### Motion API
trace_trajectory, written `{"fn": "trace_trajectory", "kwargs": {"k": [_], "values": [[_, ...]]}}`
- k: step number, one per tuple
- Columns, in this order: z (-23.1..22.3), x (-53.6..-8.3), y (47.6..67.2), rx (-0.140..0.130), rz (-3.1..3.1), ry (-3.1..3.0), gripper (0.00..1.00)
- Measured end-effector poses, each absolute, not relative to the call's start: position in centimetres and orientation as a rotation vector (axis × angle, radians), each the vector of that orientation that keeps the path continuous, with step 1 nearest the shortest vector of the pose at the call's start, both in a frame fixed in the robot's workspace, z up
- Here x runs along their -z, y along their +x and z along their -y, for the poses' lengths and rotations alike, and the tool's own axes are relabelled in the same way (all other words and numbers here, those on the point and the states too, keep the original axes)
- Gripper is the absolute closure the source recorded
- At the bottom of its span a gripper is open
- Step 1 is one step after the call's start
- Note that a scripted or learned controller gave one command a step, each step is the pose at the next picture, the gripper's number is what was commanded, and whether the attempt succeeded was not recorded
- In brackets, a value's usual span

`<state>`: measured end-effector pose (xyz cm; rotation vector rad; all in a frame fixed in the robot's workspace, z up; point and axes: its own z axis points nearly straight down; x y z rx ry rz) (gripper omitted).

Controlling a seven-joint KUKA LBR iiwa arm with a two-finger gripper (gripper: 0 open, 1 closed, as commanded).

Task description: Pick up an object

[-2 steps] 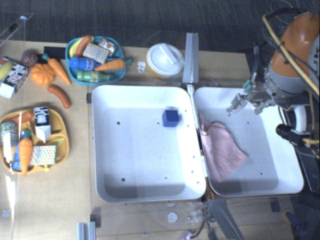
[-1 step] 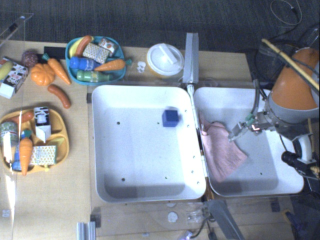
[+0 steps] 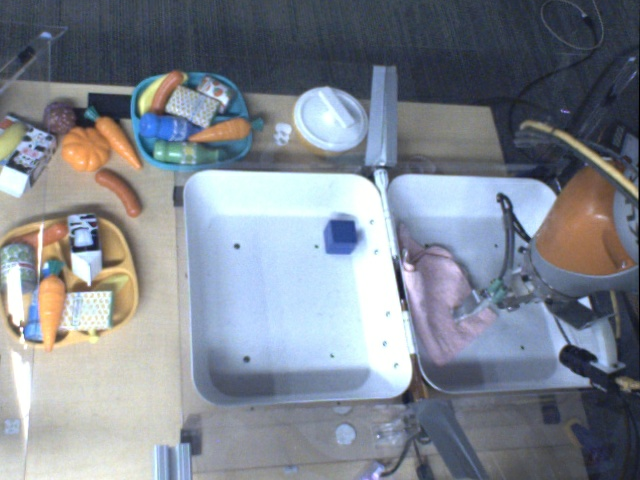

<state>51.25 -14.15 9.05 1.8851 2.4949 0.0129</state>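
A small blue cube (image 3: 342, 235) sits in the left white bin (image 3: 230, 368), toward its upper right. In the right white bin (image 3: 560, 363), a crumpled pink cloth (image 3: 435, 290) lies along the left wall. My gripper (image 3: 478, 305) reaches in from the right and is low at the cloth's right edge, seemingly touching it. The orange band of the arm (image 3: 582, 230) sits just behind the wrist and hides part of the right bin's far side.
A metal divider post (image 3: 379, 118) stands between the bins at the back. Toy food fills a blue bowl (image 3: 232, 149) and a yellow tray (image 3: 125, 263) on the bench's left. A white lidded container (image 3: 330, 116) stands behind the left bin. Cables (image 3: 505, 223) hang by the wrist.
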Motion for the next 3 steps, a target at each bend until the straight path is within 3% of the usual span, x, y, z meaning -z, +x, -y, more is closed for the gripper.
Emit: {"fn": "trace_trajectory", "kwargs": {"k": [1, 2, 3], "values": [[14.2, -10.3, 51.6, -0.018, -2.488, 1.879, 1.0], [8.4, -19.2, 54.9, -0.004, -2.722, 1.559, 1.0], [4.4, -20.2, 60.6, -0.003, -2.334, 2.1, 1.0]]}}
